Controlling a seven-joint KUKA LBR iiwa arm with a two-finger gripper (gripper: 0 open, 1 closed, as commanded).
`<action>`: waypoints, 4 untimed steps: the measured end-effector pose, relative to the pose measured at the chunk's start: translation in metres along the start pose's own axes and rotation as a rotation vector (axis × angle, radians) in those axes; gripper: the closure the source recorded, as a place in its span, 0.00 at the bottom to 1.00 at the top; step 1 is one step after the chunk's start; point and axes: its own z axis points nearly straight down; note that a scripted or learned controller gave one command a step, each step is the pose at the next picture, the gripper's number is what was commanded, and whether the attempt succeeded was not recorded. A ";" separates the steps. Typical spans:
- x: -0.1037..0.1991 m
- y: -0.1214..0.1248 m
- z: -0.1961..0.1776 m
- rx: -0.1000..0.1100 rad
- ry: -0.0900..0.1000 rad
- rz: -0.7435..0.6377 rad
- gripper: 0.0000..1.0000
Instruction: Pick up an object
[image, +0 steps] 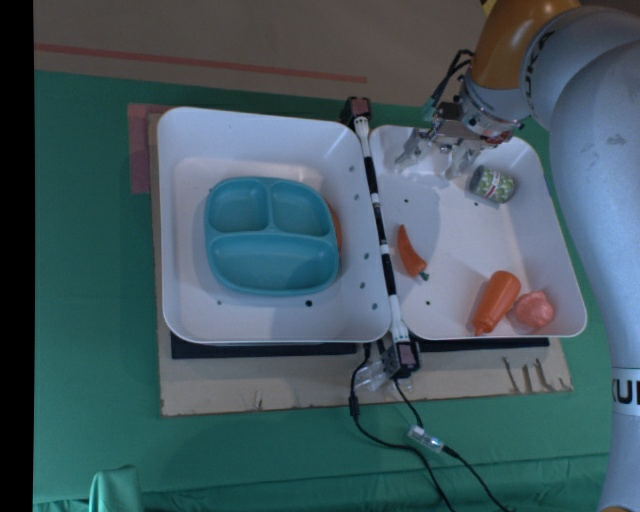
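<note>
My gripper hangs over the far end of the right bin, its fingers spread apart with nothing between them. Just right of it lies a small clear jar with green contents. A red-orange carrot-like piece rests near the bin's left wall. An orange bottle and a pink lump lie side by side at the near right corner.
The left bin bears a teal divided plate. A black-and-white divider rail runs between the bins. Cables trail over the green cloth in front. My arm covers the right side.
</note>
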 end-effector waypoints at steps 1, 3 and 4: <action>0.001 0.001 -0.013 -0.004 0.003 0.001 1.00; 0.046 0.004 -0.144 -0.003 0.001 0.000 1.00; 0.136 -0.005 -0.174 -0.005 0.003 0.000 1.00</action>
